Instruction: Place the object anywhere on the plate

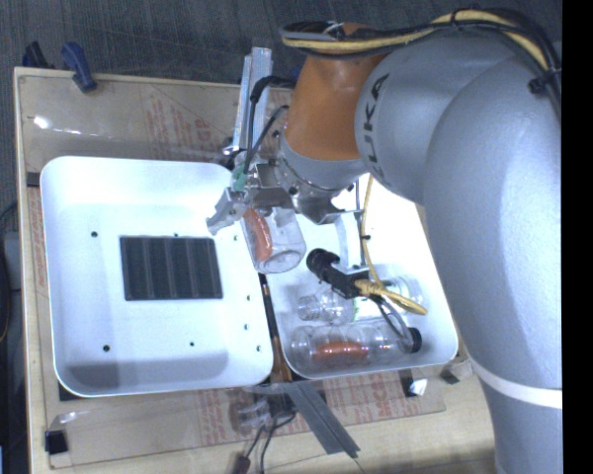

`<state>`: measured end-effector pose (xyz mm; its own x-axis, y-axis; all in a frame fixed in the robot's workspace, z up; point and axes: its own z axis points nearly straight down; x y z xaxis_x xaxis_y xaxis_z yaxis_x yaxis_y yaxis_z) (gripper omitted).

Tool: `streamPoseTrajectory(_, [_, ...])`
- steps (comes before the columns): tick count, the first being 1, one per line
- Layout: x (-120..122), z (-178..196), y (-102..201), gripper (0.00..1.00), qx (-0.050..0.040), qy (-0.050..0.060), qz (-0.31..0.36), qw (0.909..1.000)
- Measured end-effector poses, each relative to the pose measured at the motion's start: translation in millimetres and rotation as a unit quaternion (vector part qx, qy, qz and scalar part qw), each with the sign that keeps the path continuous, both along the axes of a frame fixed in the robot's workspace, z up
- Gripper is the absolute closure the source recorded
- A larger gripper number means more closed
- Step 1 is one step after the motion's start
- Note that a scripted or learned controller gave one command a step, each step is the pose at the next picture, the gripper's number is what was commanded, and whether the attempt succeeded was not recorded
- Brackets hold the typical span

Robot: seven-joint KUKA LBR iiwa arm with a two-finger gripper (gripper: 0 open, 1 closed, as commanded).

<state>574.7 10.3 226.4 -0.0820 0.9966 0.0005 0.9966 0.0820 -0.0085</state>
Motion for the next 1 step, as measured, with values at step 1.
streamPoseTrajectory(1, [0.0, 0.0, -0.2, 0.0, -0.0001, 0.0, 0.0, 1.0])
